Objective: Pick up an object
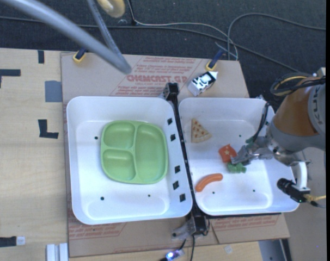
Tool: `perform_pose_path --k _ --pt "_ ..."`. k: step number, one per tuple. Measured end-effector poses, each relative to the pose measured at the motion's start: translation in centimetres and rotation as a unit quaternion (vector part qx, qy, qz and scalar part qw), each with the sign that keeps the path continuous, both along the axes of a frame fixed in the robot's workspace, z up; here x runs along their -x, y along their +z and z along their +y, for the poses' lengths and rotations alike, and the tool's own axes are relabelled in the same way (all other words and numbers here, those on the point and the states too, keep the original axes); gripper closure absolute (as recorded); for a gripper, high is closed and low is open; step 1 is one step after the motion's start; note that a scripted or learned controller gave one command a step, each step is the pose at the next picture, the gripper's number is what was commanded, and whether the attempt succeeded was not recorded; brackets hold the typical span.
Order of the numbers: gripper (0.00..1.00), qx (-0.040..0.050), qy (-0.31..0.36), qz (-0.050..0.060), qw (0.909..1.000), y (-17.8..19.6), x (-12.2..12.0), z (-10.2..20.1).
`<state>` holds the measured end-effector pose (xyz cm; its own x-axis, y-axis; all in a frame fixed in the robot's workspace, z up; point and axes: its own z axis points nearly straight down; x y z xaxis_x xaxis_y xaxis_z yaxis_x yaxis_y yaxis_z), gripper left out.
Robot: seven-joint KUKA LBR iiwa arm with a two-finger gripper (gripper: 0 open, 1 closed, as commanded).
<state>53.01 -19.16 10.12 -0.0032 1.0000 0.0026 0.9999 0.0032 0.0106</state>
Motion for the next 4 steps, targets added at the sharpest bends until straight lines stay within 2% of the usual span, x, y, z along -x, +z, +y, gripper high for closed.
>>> perform_pose_path --k 1,3,4 --pt "1.00 0.0019 -0.001 0.004 1.0000 6.1 0.2 0.5" --pt "1.00 0.0023 -0.001 0.003 1.0000 17.8 -0.1 0.8" --pt "1.00 0.0010 0.002 0.005 1.0000 17.4 -1.5 6.6"
